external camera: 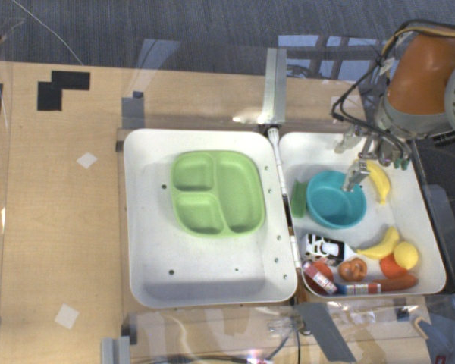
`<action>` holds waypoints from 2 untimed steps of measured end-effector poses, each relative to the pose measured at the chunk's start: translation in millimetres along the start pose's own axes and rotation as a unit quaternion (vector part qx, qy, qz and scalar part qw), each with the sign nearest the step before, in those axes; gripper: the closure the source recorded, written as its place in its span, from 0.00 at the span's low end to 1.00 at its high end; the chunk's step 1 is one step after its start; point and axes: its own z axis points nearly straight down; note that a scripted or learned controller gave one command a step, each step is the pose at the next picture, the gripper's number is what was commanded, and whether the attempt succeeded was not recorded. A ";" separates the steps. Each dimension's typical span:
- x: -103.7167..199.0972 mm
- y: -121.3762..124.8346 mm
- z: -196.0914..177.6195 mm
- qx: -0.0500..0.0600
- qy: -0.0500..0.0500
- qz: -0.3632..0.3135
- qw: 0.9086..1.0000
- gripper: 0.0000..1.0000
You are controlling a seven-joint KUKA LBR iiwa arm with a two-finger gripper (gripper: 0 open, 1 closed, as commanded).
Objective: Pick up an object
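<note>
The jaws (pixel 356 177), state unclear, hang over a round teal bowl's (pixel 332 203) rim.

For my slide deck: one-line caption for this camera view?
Gripper poised at the teal bowl in the right bin; green divided plate in the left bin.

Even, fairly bright overhead light fills the scene, with soft focus and mild grain throughout. Inside the shallow white left bin (pixel 144 226), a grey shadow pools along the near wall, below the light-green divided plastic plate (pixel 216 192). A small glare spot glints on the metal divider post (pixel 271 89) above the bin. Faint reflections streak the clear sheeting left of the bin.
</note>
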 end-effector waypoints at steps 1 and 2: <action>7.4 -24.9 52.9 -0.001 0.001 0.031 1.000 0.00; 2.2 -23.0 35.0 -0.001 -0.006 0.029 1.000 1.00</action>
